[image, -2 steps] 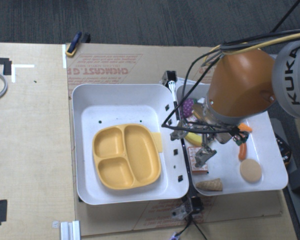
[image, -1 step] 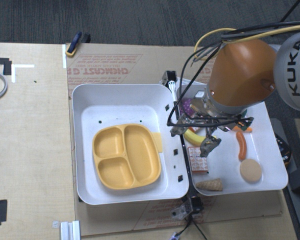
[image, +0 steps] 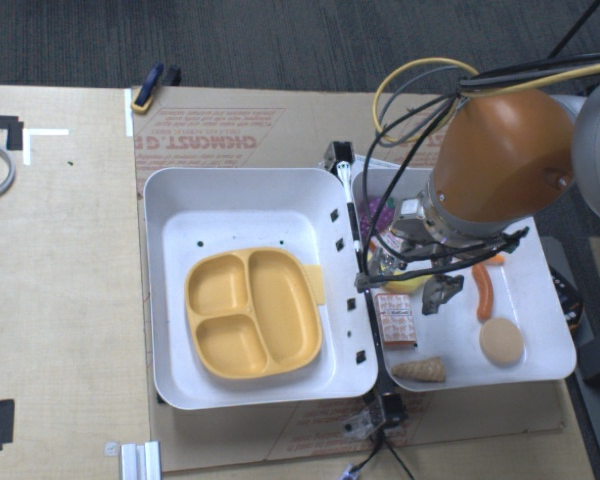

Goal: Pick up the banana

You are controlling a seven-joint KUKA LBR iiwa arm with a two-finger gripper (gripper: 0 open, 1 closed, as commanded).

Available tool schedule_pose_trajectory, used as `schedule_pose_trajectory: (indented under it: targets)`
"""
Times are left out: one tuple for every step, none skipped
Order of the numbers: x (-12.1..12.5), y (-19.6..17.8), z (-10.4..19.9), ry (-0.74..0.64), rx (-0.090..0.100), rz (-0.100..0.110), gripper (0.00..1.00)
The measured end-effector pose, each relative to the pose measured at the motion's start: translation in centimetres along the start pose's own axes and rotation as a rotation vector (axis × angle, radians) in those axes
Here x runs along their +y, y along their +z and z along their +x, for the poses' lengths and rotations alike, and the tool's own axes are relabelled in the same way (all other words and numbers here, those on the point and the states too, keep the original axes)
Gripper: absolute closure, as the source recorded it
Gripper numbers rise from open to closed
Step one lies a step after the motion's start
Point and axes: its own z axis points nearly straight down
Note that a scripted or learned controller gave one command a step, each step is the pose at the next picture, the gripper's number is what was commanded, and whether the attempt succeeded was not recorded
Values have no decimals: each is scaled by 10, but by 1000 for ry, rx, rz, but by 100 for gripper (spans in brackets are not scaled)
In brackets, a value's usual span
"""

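— Where's the banana [image: 412, 279]?

— A yellow sliver of it shows in the right bin [image: 545, 353], near the divider, tucked under the gripper [image: 417, 268].

— Has the gripper got it?

— I can't tell; the orange wrist band hides that (the arm hangs straight over it).

— What lies around?

— Just below, a brown snack packet [image: 395, 320] and a cone-like pastry [image: 420, 370]. Further right, a sausage [image: 483, 292] and a beige round bun [image: 501, 343]. The left bin [image: 170, 368] holds a yellow divided plate [image: 252, 311].
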Motion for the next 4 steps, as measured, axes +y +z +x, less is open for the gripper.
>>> schedule_pose_trajectory:
  targets:
    - [30, 0, 40, -120, 1, -1, 0]
    - [-19, 0, -8, -367, -1, 0, 0]
    - [-46, 0, -8, -281, -1, 0, 0]
    - [-26, 0, -12, -313, 0, -2, 0]
